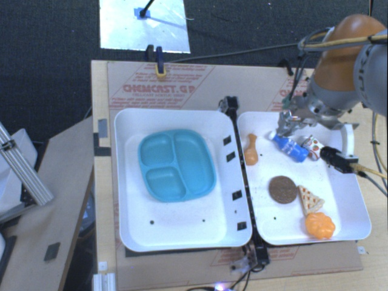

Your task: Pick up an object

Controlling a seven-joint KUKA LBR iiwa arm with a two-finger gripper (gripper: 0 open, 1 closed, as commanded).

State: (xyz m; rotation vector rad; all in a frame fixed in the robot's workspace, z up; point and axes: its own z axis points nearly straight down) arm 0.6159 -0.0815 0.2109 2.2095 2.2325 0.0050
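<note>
My gripper [290,125] hangs low over the back of the right bin [351,187], just above and left of a blue oblong object [291,148]. The fingers point down near that object's left end, with nothing seen between them. A small red and white item [313,148] lies against the blue object's right side. Further left in the same bin lies an orange drumstick-shaped toy [250,150]. A brown round disc [283,189], a tan wedge with red dots [310,200] and an orange lump [319,225] sit toward the front.
The left bin [130,223] holds a light blue divided plate [176,165]. A black divider strip [237,162] runs between the bins. The arm and its cables [339,53] come in from the upper right.
</note>
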